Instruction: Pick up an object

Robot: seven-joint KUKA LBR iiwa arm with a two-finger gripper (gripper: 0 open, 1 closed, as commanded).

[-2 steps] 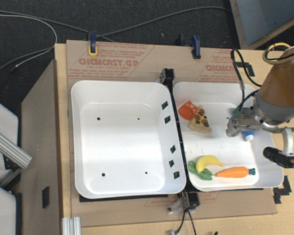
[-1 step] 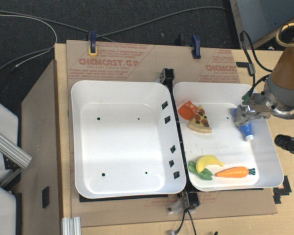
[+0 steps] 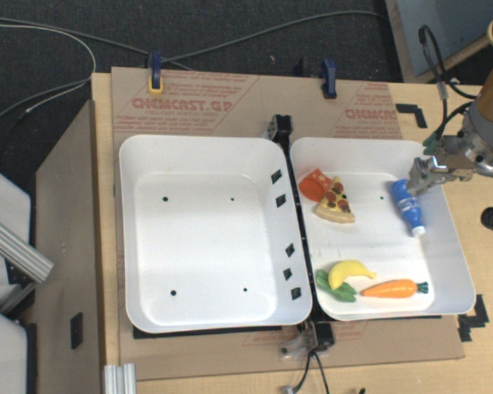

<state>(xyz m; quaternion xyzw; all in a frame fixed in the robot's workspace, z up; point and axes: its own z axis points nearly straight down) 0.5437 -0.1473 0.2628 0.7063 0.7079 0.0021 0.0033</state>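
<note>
The right bin [image 3: 449,263] holds several toy items. A blue bottle [image 3: 407,206] with a white cap lies near its right wall. A red piece [image 3: 311,185] and a pizza slice [image 3: 336,208] lie at its upper left. A yellow banana [image 3: 348,272] on a green leafy piece [image 3: 324,285] and an orange carrot [image 3: 389,288] lie along its front edge. My gripper [image 3: 425,174] hangs over the right bin's upper right corner, right at the upper end of the blue bottle. Nothing is visibly lifted.
The left bin [image 3: 131,220] sits beside the right one, with a black divider strip [image 3: 289,220] between them. Two clamps [image 3: 155,72] hold the cardboard base at the back. Cables run over the dark floor behind the bench.
</note>
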